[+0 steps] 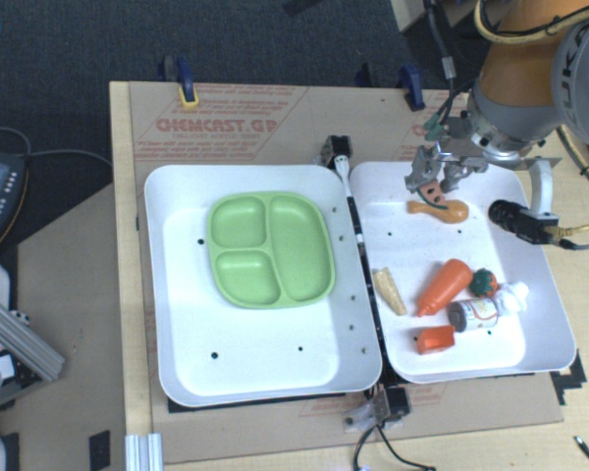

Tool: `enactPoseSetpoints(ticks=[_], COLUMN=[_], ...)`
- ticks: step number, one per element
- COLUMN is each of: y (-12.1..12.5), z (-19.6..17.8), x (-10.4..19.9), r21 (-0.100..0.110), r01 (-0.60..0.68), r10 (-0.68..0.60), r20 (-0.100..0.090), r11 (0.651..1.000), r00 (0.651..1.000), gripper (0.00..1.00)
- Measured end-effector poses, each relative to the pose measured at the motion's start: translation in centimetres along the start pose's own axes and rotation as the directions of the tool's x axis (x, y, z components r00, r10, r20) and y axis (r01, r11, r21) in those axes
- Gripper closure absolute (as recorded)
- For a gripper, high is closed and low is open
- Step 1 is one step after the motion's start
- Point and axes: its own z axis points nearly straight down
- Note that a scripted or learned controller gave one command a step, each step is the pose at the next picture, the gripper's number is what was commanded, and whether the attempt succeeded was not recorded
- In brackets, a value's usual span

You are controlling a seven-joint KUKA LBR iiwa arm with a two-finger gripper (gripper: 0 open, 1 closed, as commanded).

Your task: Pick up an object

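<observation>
On the bench, two shallow white bins sit side by side, their inner rims touching along the middle.

Nearest the front edge, in the right bin, a small orange-red block lies close to the front rim. Just behind it and to its right is a small clear bottle with a dark cap, lying on its side and reaching toward the right rim. A toy carrot, orange with a green top, lies tilted just behind the block, its green end touching or nearly touching the bottle. Left of the carrot, near the inner rim, lies a pale tan piece shaped like a bread stick, apart from the carrot.

In the left bin a light green divided plate with three compartments sits around the middle, slightly toward the back.

Farther back in the right bin, an orange-brown curved object lies near the back rim. The gripper hangs right over its left end, with the jaws pointing down at it; I cannot tell whether they are open or closed, or whether they touch it. The grey arm with its orange band rises toward the bench's back right corner.
</observation>
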Motion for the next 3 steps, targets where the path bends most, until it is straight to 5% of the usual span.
enactPoseSetpoints(ticks=[2,3], y=[2.2,2.1], z=[0.5,0.8], x=[8.1,7.9], r21=[0.000,0.004], r01=[-0.002,-0.004], r10=[0.002,0.004], r20=[0.000,0.001], r11=[1.000,1.000], r00=[1.000,1.000], gripper=[1.00,1.00])
